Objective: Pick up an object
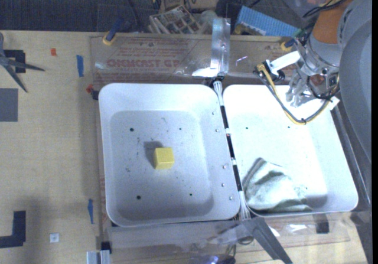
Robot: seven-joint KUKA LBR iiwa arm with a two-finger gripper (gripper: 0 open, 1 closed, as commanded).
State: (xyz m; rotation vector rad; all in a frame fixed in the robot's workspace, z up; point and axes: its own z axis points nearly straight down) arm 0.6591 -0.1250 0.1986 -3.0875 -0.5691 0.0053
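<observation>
The approach is judged to be the step in hand, with nothing yet picked up. The gripper (298, 96) is seen above the far edge of the right bin (331, 156), its two fingers pointed down and slightly parted, and nothing is held between them. A yellow block (164, 157) is seen lying near the middle of the left bin (118, 103), well apart from the gripper; a crumpled, pale grey-green cloth-like thing (273, 189) is seen in the near part of the right bin, closer to the arm. For the next move, one of these would have to be chosen, the gripper brought over it, lowered, and closed on it. Reddish lettering is carried by the clear sheet (153, 59) behind the bins, but it cannot be read with any certainty.
</observation>
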